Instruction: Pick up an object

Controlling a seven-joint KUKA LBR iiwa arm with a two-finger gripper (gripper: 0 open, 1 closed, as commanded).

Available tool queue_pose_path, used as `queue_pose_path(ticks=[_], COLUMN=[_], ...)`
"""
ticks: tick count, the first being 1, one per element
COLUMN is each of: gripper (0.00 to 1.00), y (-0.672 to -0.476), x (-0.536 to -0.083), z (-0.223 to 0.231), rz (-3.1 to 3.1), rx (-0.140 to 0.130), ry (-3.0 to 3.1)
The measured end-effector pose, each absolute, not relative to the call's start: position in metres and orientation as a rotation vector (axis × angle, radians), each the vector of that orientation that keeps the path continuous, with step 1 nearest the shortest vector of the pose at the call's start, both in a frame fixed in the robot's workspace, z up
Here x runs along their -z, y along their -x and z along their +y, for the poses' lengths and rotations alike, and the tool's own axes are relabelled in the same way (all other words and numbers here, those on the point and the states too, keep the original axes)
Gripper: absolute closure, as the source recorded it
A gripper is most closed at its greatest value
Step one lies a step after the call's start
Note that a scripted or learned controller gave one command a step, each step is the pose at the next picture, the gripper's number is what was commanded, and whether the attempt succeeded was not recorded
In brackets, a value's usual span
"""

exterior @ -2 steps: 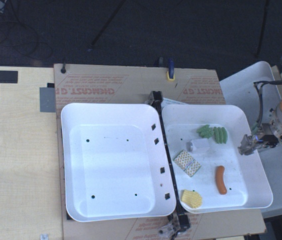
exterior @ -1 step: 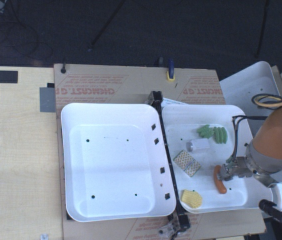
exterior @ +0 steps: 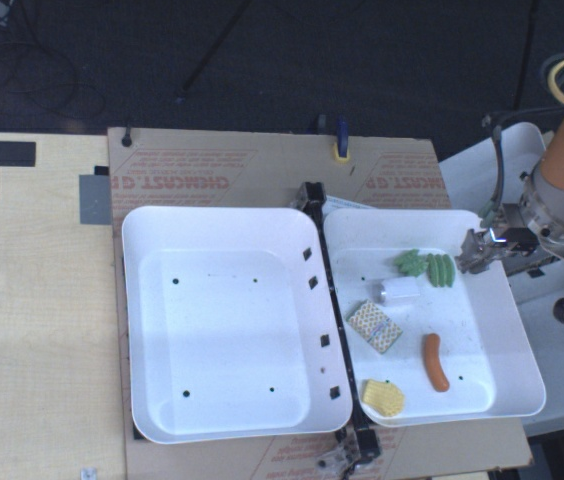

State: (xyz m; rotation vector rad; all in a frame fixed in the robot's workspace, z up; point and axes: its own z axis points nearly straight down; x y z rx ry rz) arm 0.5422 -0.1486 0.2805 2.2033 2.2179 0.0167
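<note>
gripper (exterior: 478,249) at right bin (exterior: 522,348) rim, grip state unclear; green toy (exterior: 427,266) just beside.

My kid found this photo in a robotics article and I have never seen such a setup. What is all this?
One camera looks down at a slant on a bench with two shallow white bins. The left bin sits beside the right bin, which holds a green toy, a small white block, a checkered packet, an orange sausage-shaped piece and a yellow waffle-like piece. A robot arm reaches in from the right; its gripper is at that bin's edge beside the green toy, with nothing visibly held.
</note>
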Motion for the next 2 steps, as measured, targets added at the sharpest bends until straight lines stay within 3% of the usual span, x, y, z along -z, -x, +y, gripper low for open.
queue_pose_path(ticks=[1, 2], gripper=[1.00, 1.00], y=[-0.500, -0.472], x=[-0.202, -0.104], z=[-0.192, -0.214], rz=[2.221, 2.226], rx=[0.010, 0.009], ry=[-2.233, -2.232])
